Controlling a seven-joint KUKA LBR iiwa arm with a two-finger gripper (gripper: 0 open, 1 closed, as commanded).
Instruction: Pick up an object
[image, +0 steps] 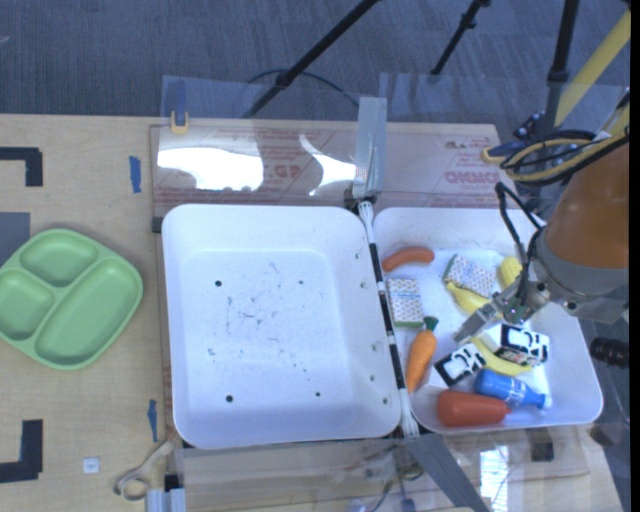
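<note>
Over the right bin the arm reaches in from the right edge of the camera view, and its pincer hangs low among the toys heaped there; whether it is released or clenched I cannot tell, since the metal parts blur into the clutter, and nothing is clearly caught in it. No one thing is named by the task, so any toy will do, and the nearest are the black-and-white block just below and right of the pincer, apparently touching a banana that lies under it, and a second black-and-white piece just below and left. A carrot lies further left, its long axis running from upper right to lower left, green top uppermost, near the wall between the bins. By my judgement the block is the likeliest target, as it sits almost under the pincer and asks only for a short drop. Counting the right bin: two bananas, the other above and left of the pincer; one carrot; one sausage at the top; one red pepper at the bottom; one blue bottle beside it; two patterned packets, one by the dividing wall and one higher up. The left bin is bare but for scuffs. On the desk to the far left rests one green tray with three wells, well apart from everything.
</note>
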